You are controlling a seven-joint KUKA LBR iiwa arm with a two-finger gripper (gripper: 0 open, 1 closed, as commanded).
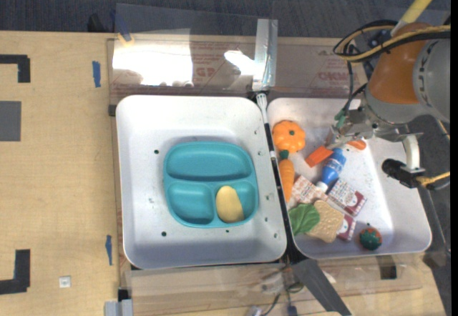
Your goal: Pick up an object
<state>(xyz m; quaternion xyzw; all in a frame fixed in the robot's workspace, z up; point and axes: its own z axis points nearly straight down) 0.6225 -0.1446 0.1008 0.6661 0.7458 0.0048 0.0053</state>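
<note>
Hovering in the right bin [411, 236], the pincer [346, 134], grip state unreadable, sits just above the blue bottle [333, 169].

Your arm [422, 82] enters from the upper right of the frame, its gripper [346, 132] lowered at right of centre.

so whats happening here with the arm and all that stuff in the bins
A grey and orange robot arm reaches in from the right over the right bin, which holds a jumble of toy food: a small pumpkin, a carrot, a blue bottle, crackers and packets. Its end effector sits low near the bottle's top and an orange piece, with nothing clearly held. The left bin holds a teal divided tray with a yellow potato-like object in one compartment.
</note>
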